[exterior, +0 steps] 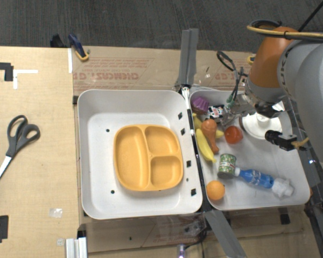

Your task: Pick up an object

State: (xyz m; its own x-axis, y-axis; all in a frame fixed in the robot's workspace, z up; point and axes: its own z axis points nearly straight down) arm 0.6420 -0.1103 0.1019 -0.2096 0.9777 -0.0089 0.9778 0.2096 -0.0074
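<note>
Approach step. Gripper [230, 107] hovered low in right bin [290, 195], near tomato [233, 134]; grip state undeterminable. Carrot [209, 131], banana [205, 145] lay just left of tomato. Next: descend, close.

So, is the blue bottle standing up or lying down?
Lying down: the bottle rests on its side on the right bin's floor.

Both bins are plain white: the left bin [91, 144] has a yellow-orange divided plate [148, 157]. The right bin [290, 195] is the colourful one: purple thing [200, 102] at 11 o'clock, yellow banana [205, 145], orange carrot [210, 133], red tomato [233, 134] (pretty glossy), orange ball [216, 190] at 7 o'clock, blue-labelled clear bottle [261, 180], green-and-white can [226, 165]. Black-handled scissors [13, 141] sit on the pale wood bench [32, 198].
</note>
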